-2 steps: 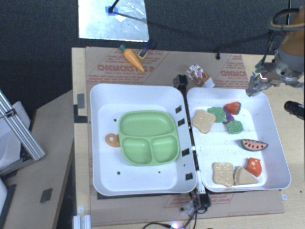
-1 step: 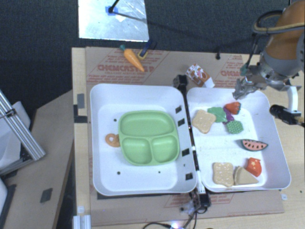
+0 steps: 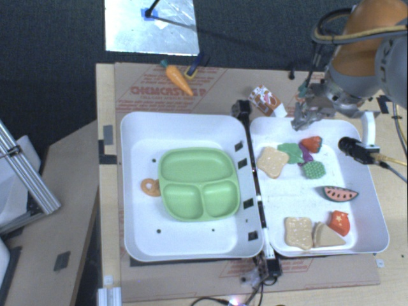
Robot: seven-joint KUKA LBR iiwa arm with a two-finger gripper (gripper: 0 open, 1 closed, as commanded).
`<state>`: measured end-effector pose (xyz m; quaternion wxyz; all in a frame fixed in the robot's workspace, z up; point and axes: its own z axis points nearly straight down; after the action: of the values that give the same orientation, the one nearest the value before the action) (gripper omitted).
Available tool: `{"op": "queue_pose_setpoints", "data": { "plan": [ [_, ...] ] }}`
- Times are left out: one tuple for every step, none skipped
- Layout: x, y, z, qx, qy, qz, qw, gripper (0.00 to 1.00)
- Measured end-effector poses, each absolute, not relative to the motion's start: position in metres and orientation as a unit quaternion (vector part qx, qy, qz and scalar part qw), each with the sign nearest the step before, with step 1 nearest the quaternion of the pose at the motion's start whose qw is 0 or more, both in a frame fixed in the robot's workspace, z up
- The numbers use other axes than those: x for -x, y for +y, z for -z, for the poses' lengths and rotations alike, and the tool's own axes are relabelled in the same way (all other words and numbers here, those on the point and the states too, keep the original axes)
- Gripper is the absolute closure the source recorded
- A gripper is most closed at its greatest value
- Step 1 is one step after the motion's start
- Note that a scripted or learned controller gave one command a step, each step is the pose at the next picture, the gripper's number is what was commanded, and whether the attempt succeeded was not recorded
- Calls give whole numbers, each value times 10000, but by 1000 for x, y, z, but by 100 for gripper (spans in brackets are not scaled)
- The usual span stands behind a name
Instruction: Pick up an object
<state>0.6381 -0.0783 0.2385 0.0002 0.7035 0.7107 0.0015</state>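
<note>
Hovering at the right bin's far edge, the two-finger gripper (image 3: 305,121), spread I cannot tell, should descend squarely over the near red toy strawberry (image 3: 311,144)

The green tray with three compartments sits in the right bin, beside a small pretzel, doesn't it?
Not quite. The camera view shows the green tray in the left bin, not the right one. The rest holds: it has three compartments, and a small pretzel lies beside it.
</note>
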Motion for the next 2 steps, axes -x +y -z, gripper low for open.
{"op": "queue_pose_setpoints", "data": {
  "plan": [
    [-631,-23,-225,-7036,7106,-9,-7,100],
    [-639,32,-231,-7033,7109,-20,3,100]
  ]
}}
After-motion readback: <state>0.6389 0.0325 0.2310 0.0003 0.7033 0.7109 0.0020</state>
